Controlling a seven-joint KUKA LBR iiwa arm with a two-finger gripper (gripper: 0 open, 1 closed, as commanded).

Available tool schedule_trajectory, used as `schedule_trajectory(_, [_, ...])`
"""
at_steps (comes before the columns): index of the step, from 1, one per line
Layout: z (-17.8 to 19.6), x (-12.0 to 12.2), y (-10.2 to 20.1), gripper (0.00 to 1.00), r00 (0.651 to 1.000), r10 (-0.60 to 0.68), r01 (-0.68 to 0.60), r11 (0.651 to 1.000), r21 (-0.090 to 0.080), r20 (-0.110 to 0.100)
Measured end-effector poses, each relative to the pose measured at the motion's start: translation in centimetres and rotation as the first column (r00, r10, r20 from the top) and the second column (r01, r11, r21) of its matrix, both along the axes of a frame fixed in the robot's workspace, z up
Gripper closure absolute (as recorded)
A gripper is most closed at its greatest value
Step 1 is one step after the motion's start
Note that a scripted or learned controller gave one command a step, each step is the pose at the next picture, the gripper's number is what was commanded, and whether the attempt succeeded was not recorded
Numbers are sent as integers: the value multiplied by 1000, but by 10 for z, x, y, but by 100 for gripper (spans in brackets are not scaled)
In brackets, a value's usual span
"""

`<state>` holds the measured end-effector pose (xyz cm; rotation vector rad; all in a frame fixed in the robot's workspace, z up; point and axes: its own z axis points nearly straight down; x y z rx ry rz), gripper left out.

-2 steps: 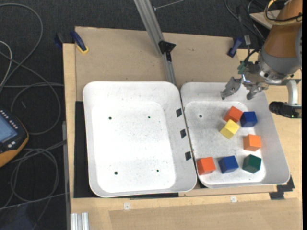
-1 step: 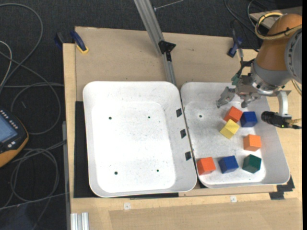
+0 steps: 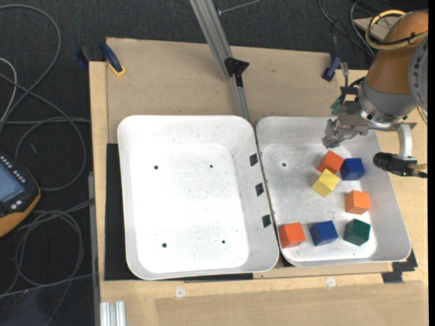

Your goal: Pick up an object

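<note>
Small cubes in the right bin point(image 3: 387, 246), seven in all: orange cube point(image 3: 332, 161) and blue cube point(image 3: 352, 168) side by side at the far end, apparently touching; yellow cube point(image 3: 325, 182) just near of the orange one, corner to corner; a second orange cube point(image 3: 357, 201) a little nearer, alone; then a near row of red-orange cube point(image 3: 292, 233), second blue cube point(image 3: 323, 232) and green cube point(image 3: 356, 231), each with a gap between. Probably wood or hard plastic: light, stiff, not fragile, flat painted faces likely a bit slick, so best taken square across two opposite faces, not across corners. Gripper point(image 3: 333, 136) poised just far of the far orange cube, low over the bin floor, nothing seen between the fingers; fingers close together or merged in this view, cannot tell the opening. Nearest candidate is that orange cube, but hemmed in by blue on the right and yellow at the near corner; little room for a finger on those sides, risk of nudging neighbours. Lone orange cube and the near row look easier, free on all sides. Left bin point(image 3: 136, 134) bare white. Dividing rim with black clips point(image 3: 259, 189) between the bins. Slanted metal pole point(image 3: 217, 39) crosses above the far desk point(image 3: 163, 73), well apart from the cubes. Blue clamp point(image 3: 112, 58) at far left corner.
</note>
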<state>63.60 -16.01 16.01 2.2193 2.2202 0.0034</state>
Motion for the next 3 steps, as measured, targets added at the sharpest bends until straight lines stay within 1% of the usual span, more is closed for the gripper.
schedule_trajectory(1, [47, 8, 3, 100, 1000, 1, -1, 1000, -1, 4])
schedule_trajectory(2, [113, 9, 6, 100, 1000, 1, -1, 1000, -2, 7])
schedule_trajectory(3, [131, 10, 6, 100, 1000, 1, -1, 1000, -1, 1])
